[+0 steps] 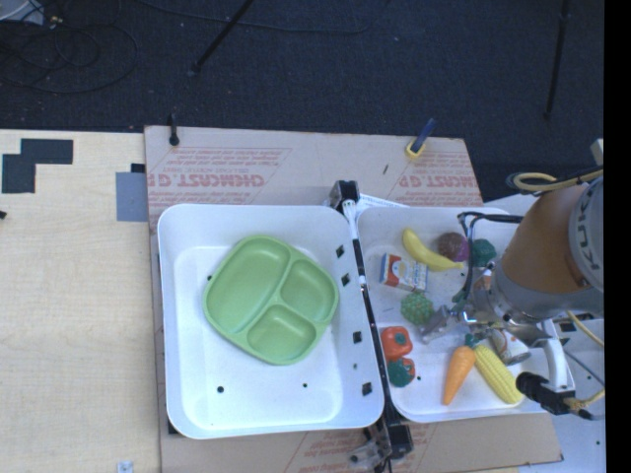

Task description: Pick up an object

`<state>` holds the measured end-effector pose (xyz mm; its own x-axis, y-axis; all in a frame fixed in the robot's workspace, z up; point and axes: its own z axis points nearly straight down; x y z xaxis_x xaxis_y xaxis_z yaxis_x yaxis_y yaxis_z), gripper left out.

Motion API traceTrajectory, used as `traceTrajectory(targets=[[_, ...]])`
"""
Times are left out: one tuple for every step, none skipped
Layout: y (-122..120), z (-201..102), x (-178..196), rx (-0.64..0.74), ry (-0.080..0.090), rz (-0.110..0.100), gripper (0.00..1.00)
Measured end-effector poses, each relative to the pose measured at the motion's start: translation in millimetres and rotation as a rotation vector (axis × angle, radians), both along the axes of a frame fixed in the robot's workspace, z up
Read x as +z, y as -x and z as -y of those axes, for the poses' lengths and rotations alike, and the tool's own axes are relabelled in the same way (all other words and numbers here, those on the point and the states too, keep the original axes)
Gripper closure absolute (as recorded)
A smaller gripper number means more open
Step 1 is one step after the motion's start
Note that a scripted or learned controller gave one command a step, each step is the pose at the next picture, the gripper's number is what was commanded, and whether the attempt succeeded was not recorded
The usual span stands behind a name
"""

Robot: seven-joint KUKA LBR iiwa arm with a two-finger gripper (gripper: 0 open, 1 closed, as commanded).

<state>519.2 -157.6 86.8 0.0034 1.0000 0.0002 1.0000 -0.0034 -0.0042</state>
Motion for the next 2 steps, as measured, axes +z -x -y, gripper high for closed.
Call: traceTrajectory(targets=[[20,-42,2,-0.003,0.008,0.012,0.00],[-14,-53,3,-0.011,0.024,0.013,0.00]])
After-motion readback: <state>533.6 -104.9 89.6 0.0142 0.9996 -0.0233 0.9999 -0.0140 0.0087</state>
